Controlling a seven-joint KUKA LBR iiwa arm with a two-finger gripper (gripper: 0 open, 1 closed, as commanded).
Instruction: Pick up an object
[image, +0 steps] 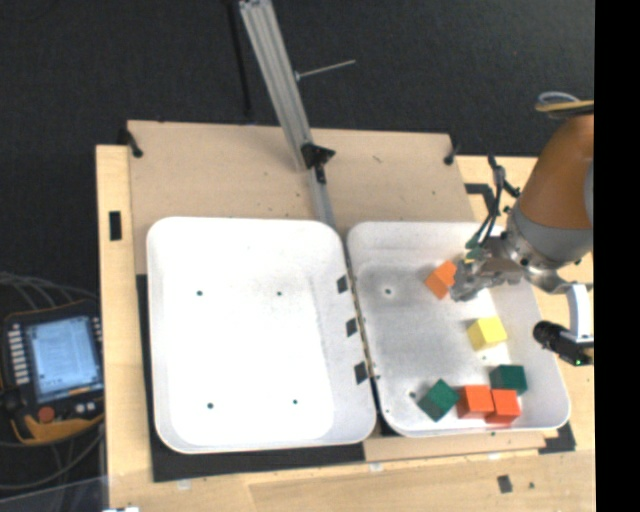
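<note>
Nearest the lens, along the front wall of the right-hand shallow white bin (400, 250), sit a dark green cube (437, 399), two orange cubes side by side (477, 400) (505, 404) and a second green cube (509, 378) just behind them, all well apart from the jaws (462, 283)

Likeliest thing for this pick is the small orange block (440, 279), tilted on the bin floor just beside the jaws, on the side away from the arm; whether it is touching them I cannot tell. It looks like a rigid, light toy cube, smooth-faced and not fragile, so a firm squeeze should do no harm, though slick faces could slip. Its two opposite flat faces are the place to take hold, squared to its tilt rather than across a corner

Whether the jaws are released or clenched cannot be made out; nothing shows between them

A yellow cube (487, 332) lies nearer the lens than the jaws, apart from them. Beyond, the left-hand white bin (160, 330) rests on the tan counter (240, 170)
</note>
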